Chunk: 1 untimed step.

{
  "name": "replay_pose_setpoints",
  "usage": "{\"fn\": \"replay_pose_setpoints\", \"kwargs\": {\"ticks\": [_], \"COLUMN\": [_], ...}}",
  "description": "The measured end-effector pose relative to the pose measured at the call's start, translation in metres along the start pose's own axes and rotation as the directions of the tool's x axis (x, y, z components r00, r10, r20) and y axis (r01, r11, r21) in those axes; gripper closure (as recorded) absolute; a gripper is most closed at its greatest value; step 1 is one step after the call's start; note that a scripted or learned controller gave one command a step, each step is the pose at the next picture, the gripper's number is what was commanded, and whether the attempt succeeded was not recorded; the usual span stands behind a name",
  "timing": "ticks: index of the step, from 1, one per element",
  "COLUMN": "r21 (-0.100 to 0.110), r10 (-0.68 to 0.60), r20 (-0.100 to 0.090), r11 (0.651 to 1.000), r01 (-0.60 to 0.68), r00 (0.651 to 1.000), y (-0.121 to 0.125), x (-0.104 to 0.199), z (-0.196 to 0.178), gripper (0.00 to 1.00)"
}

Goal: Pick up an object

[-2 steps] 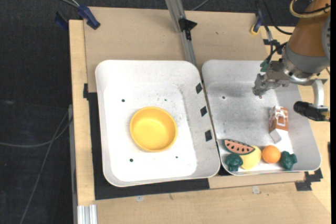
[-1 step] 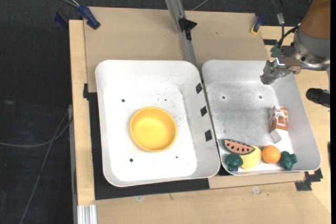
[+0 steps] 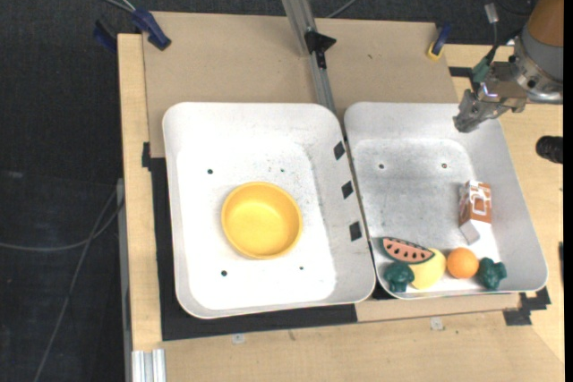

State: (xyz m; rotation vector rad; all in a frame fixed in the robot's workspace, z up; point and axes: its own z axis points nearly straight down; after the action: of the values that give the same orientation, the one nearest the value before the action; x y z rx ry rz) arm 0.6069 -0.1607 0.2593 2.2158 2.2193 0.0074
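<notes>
Nearest us, along the front edge of the right bin (image 3: 421,139), we see a green toy (image 3: 399,275), a watermelon slice (image 3: 409,250), a yellow fruit (image 3: 430,269), an orange (image 3: 462,264) and a second green toy (image 3: 491,273) — all close together. Just behind them lies a small brown carton (image 3: 475,203). The left bin (image 3: 192,157) holds a yellow bowl (image 3: 260,219). Farthest back, the gripper (image 3: 470,116) hangs over the right bin's far right corner — whether it is open or grasping anything, we cannot tell.
</notes>
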Motion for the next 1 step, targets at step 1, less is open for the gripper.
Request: {"fn": "replay_pose_setpoints", "kwargs": {"ticks": [1], "r21": [0.012], "r10": [-0.004], "r20": [-0.006], "r11": [1.000], "r01": [0.004], "r00": [1.000], "y": [-0.0038], "x": [0.0547], "z": [-0.0047], "gripper": [1.00]}}
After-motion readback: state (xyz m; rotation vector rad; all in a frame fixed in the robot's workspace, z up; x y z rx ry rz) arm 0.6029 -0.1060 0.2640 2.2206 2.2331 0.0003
